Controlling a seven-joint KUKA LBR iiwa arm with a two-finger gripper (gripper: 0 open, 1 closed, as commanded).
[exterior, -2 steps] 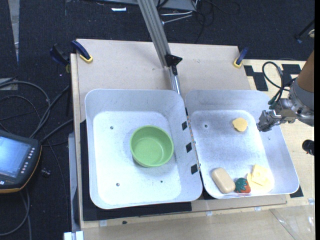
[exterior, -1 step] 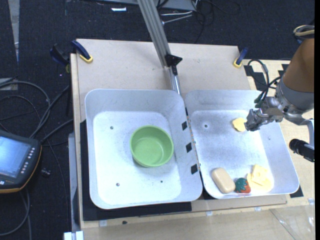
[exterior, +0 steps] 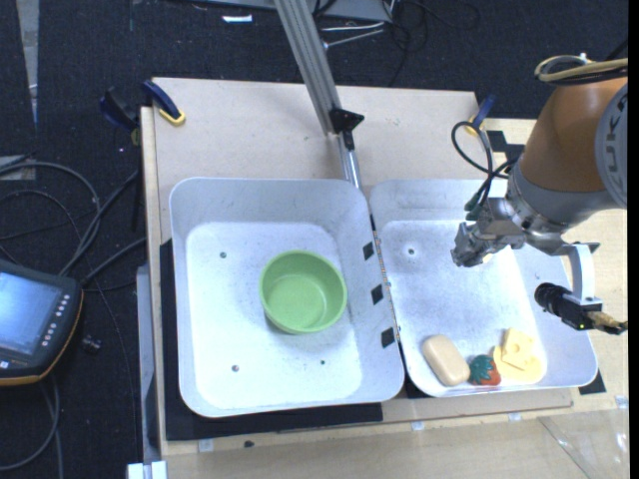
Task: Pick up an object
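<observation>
Down in the right bin's [exterior: 559,367] near edge, we find three small things lined up: a pale tan oval block [exterior: 445,358], a little red-and-green piece [exterior: 484,369] touching its right side, and a yellow piece [exterior: 521,355] just beside that, toward the bin's near right corner. None of them is between the fingers of the gripper [exterior: 467,251], which hangs over the middle of the same bin, nearer its far edge and well apart from the three pieces. We cannot tell from this angle how the gripper stands; it reads only as a dark grey cluster pointing down and to the left. Behind it we see the arm [exterior: 574,158], its orange band broad and bright, reaching in over the bin's right edge, with a black cable looping beside the wrist. In the left bin [exterior: 200,267] a green bowl [exterior: 304,291] sits upright near the middle. Both white bins rest side by side on the light wooden bench [exterior: 250,128], black clips marking the seam between them. A slanted metal pole [exterior: 310,53] crosses the bench's far edge, and a handheld screen [exterior: 30,322] lies on the dark floor to the left.
</observation>
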